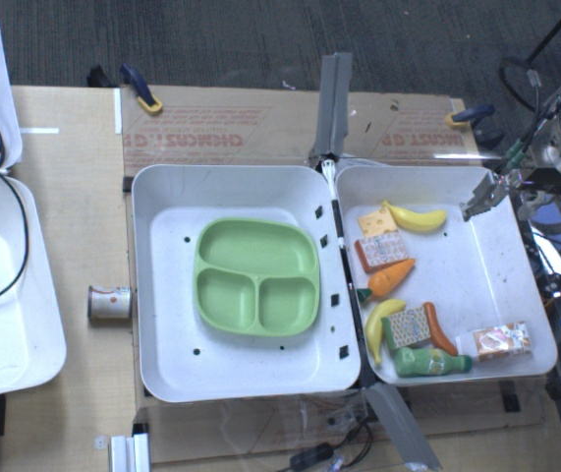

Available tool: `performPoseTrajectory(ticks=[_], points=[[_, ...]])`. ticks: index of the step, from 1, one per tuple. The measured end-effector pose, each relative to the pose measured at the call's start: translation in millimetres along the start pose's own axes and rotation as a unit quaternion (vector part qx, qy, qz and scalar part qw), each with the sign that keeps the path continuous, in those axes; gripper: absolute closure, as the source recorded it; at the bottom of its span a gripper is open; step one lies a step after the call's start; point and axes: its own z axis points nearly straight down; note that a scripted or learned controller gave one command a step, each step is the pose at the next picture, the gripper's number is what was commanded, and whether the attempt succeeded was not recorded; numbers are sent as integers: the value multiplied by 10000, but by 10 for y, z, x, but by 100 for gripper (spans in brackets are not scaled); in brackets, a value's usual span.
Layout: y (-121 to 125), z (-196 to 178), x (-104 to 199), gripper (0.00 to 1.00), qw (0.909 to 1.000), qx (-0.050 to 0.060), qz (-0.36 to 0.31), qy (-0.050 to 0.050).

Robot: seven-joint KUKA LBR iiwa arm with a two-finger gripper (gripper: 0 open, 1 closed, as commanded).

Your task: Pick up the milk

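End effector [478, 203] poised over the right bin's far right rim, carrying nothing; milk lies untouched in the near right corner.

Whether its fingers stand wide or narrow I cannot tell, since they read only as a thin grey tip at this slant. Largest first: the bench [74, 165] carries two white bins side by side. The left bin [162, 264] holds a green divided plate [257, 276], well apart from the work. The right bin [486, 273] gathers toy food along its left side, among it a banana [416, 218], a carrot [391, 278] and a green bottle [429, 364]. The milk [501, 341], a small carton on its side, sits apart from that cluster, so a descent there looks uncrowded, though the bin wall is near.
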Motion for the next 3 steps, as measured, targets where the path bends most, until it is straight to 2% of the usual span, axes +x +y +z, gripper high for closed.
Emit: performPoseTrajectory(ticks=[1, 2, 3], points=[[5, -79, -4, 100, 10000, 8, -7, -4], [5, -79, -4, 0, 10000, 9, -3, -4], [-414, 1324, -245, 0, 9975, 1, 704, 6]])
